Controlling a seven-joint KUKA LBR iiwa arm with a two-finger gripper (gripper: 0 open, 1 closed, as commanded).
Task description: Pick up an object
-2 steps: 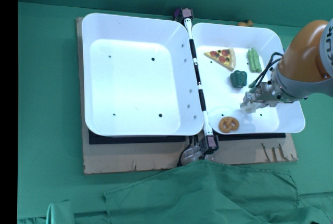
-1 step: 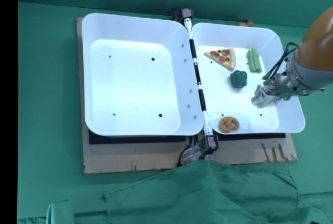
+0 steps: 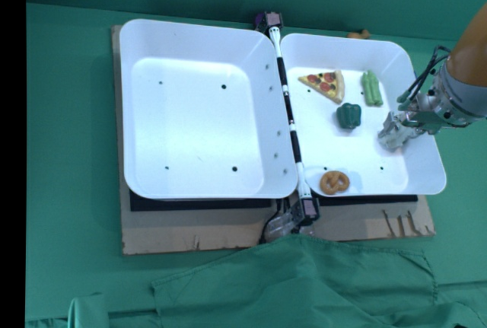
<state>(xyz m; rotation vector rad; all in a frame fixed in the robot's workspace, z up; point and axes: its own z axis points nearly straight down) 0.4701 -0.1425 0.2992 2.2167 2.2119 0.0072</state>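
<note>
The gripper [image 3: 393, 133] is low over the right bin [image 3: 426, 180], close to that bin's right wall, about halfway along it. I cannot tell if it is open or closed, because from above it looks like one grey lump. Nothing can be seen held in it.

Above it, the grey wrist with its cables goes up to the orange band at the right edge of the view.

The objects to pick all lie in the right bin. The dark green pepper [image 3: 348, 116] is nearest, near the bin's middle. The light green pod [image 3: 372, 88] lies toward the far right corner, and the pizza slice [image 3: 323, 83] is beside it, nearer the far left corner. The pretzel [image 3: 334, 182] rests at the near left corner. The left bin [image 3: 137, 75] carries no object.

I judge that the step is the approach, with no grasp yet made. The next move calls for the arm to go toward the bin's middle, over one object, and then descend.

I see no readable brand, label or writing anywhere.
</note>
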